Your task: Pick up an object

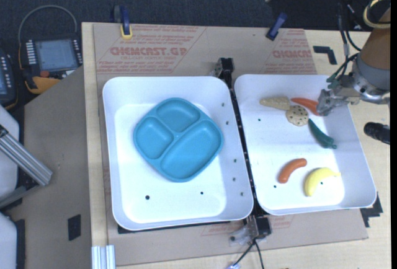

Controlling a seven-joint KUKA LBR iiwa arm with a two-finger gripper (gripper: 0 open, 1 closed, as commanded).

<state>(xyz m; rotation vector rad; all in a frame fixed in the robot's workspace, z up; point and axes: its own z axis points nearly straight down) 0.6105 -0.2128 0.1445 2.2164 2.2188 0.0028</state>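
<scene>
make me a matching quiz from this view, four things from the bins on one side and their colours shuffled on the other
Things:
1. divided plate in the left bin
2. sausage
3. banana
4. pepper-like piece below the claw

Colours:
A. yellow
B. dark green
C. blue
D. orange-red

Pairs: 1-C, 2-D, 3-A, 4-B

I'm looking at the cardboard-covered surface (186, 44): left white bin (124, 199) and right white bin (267, 94) sit directly on it, side by side, touching.
</scene>
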